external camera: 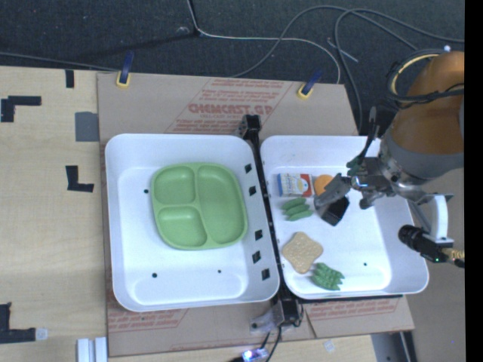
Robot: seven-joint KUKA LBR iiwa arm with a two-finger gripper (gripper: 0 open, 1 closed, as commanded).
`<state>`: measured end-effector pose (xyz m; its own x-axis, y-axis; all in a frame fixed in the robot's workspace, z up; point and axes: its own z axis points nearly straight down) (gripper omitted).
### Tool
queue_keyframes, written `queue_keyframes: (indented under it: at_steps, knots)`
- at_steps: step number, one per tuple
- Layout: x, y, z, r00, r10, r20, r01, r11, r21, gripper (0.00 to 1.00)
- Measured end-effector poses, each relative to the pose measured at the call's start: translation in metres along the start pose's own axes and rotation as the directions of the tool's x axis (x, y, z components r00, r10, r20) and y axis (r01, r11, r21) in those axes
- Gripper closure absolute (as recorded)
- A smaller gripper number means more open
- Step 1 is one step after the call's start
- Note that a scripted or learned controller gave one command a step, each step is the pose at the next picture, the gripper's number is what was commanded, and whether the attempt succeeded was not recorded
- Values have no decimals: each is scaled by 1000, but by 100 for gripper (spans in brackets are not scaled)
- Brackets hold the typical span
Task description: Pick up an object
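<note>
Objects in right bin (392,266), green plate (200,205) in left bin (121,225), carton (293,184), pea pod (297,210), toast (302,252), my gripper (332,202) low beside the pod, jaw state I cannot tell, arm (423,127) reaching from right

Hand (333,202) above right bin (377,274)

A pale green plastic plate with three compartments (200,206) lies flat in the shallow white left bin (121,225), well apart from the gripper (333,201), toward the view's left of it. Under the bin, a brown printed cardboard sheet (226,108) runs beyond the gripper to two yellow clamps (124,78) (308,89). Farther still, thin grey cables (302,29) loop over dark carpet (75,13). Black tape marks (75,179) dot the pale wooden bench (45,240) at far left.
</note>
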<state>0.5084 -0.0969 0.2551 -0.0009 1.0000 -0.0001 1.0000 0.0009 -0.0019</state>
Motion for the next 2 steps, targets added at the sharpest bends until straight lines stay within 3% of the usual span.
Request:
queue_keyframes:
  at_steps: [2]
  knots:
    - [-3, -12, 113, 1000, 2, -1, -2, 1000, 5, 0]
